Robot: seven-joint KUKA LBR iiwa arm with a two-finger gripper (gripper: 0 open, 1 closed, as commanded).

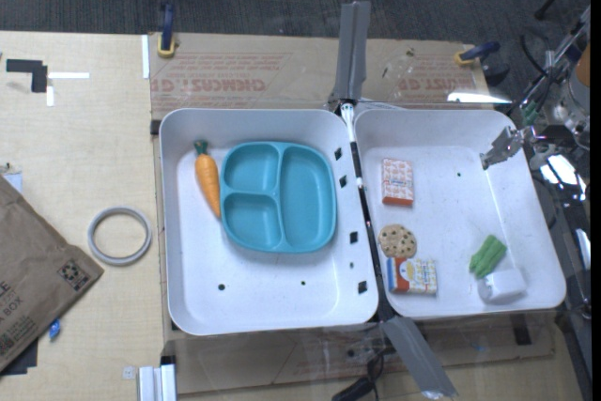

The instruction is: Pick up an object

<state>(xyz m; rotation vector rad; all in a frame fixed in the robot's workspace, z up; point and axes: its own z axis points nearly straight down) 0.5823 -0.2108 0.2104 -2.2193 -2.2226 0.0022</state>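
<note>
The right bin (441, 146) holds a pink and red snack box (397, 181), a chocolate-chip cookie (398, 242), a small white, red and blue carton (413, 277), a green ridged piece (487, 255) and a white block (502, 285). In the left bin (254, 300) an orange carrot (207, 178) lies beside a teal divided plate (280, 197). My gripper (500, 148) hangs over the right bin's far right edge, apart from all the objects and above and behind the green piece. Nothing shows in its grasp.
A grey divider (353, 52) stands behind the seam between the bins. On the bench to the left lie a roll of tape (119, 234) and a brown cardboard box (33, 272). Cables and arm parts (563, 155) crowd the right edge.
</note>
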